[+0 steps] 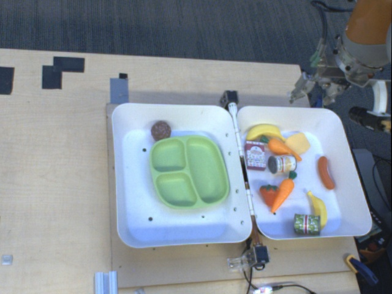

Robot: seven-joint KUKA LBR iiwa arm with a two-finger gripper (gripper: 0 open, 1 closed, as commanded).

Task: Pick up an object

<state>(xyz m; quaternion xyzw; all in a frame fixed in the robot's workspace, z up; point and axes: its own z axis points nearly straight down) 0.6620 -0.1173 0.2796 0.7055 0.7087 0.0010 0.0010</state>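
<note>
My gripper (309,94) hangs above the bench just behind the far edge of the right bin (343,133), open, with nothing between its fingers. In that bin lie a yellow banana (263,131), a red box (255,155), a small tin can (282,165) on its side, two orange carrots (283,146) (282,193), a pale yellow block (298,143), a red sausage (326,172), a small banana (316,206) and a green can (306,224). All of them rest apart from the gripper.
The left bin (131,164) holds a green divided plate (188,171) and a brown round piece (161,130) at its far left corner. A ridge with a black clamp (229,97) divides the bins. Cables (367,118) run at the right.
</note>
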